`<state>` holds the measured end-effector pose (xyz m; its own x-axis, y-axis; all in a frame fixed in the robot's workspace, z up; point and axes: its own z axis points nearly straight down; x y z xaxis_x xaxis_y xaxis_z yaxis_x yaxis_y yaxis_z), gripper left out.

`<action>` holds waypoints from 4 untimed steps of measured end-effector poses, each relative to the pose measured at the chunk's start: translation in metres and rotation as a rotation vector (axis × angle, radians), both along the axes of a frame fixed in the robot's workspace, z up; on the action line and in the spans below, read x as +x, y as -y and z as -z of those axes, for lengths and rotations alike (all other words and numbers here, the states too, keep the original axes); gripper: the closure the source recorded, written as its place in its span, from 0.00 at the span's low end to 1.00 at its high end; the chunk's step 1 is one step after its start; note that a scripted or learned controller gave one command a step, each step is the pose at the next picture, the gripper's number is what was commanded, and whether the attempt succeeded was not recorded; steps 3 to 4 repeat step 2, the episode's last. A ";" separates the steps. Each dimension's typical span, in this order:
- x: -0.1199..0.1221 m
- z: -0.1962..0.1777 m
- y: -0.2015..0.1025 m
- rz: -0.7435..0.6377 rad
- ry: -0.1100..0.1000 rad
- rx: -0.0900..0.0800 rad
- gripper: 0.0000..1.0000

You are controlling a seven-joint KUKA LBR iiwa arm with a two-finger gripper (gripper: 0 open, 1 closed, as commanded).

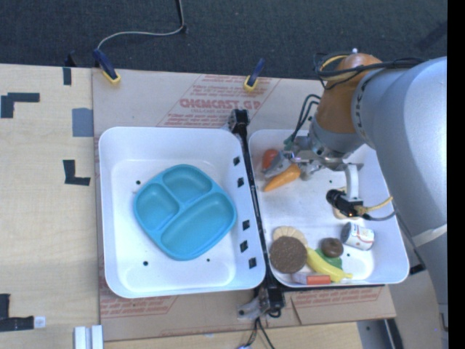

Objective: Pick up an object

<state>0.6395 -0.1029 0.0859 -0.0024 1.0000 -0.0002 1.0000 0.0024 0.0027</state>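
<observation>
My gripper [303,160] is low over the back left part of the right bin [309,208]. It is right at the thick end of an orange carrot [278,181], which lies slanted on the bin floor. A small red piece [270,157] lies just left of the gripper, near the bin's left wall. Whether the carrot is between the gripper's jaws is hidden by the wrist. Along the bin's front edge lie a dark brown round cookie [288,254], a tan cracker [290,233], a yellow banana [328,265], a small brown lump [332,248] and a white can [358,235].
The left bin [116,195] holds a blue divided plate [186,211]. A black divider [245,195] runs between the two bins. The arm's grey body covers the right side of the right bin, and a black and yellow cable end [344,204] hangs over its middle.
</observation>
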 end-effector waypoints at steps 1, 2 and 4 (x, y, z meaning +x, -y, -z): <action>0.030 0.001 0.000 -0.001 0.000 0.000 0.00; 0.029 -0.009 0.000 -0.001 -0.001 -0.002 1.00; 0.029 -0.009 0.000 -0.001 -0.001 -0.002 1.00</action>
